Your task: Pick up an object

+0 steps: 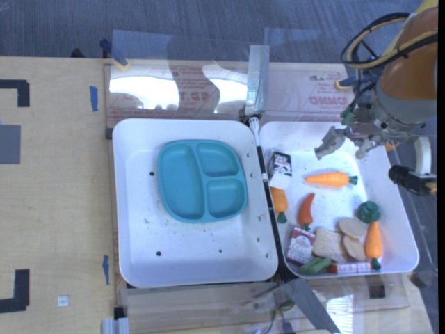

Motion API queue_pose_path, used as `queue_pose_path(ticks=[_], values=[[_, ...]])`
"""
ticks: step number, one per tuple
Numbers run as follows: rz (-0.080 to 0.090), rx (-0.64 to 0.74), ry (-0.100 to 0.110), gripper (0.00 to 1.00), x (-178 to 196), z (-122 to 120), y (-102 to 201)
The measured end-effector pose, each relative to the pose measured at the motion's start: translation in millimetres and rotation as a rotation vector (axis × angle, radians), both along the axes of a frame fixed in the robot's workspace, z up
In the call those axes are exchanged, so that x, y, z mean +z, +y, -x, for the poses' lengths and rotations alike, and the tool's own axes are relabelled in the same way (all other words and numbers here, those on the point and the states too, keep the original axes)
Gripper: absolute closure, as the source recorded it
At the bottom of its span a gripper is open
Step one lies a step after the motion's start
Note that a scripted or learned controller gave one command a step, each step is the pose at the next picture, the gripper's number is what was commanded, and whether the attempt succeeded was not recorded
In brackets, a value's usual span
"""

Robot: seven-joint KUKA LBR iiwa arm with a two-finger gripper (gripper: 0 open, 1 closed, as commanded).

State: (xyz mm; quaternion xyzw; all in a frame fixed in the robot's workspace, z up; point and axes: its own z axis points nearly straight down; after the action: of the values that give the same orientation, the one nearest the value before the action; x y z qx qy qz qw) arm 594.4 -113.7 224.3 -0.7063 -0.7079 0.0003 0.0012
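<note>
Over the right bin's (407, 207) far right corner, the end effector (345, 143) hangs with its two fingers spread open and nothing between them. Just below it in the view lies an orange carrot (328, 179), apart from the fingers. Farther forward in that bin sit a red pepper (305, 210), a green broccoli piece (368, 211), bread slices (341, 241), a second carrot (374, 241), a small red packet (301, 246) and a green pod (316, 264). A small black-and-white carton (280, 168) leans at the bin's left wall, with an orange piece (279, 200) beside it. The left bin (135, 242) holds a teal divided plate (202, 180). Both bins rest on the counter (52, 207).
</note>
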Motion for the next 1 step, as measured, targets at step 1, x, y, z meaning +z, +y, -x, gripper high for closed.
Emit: queue_pose_path(ticks=[1], values=[[-0.001,0.001,-0.002,1.0,10.0,-1.4,0.1]])
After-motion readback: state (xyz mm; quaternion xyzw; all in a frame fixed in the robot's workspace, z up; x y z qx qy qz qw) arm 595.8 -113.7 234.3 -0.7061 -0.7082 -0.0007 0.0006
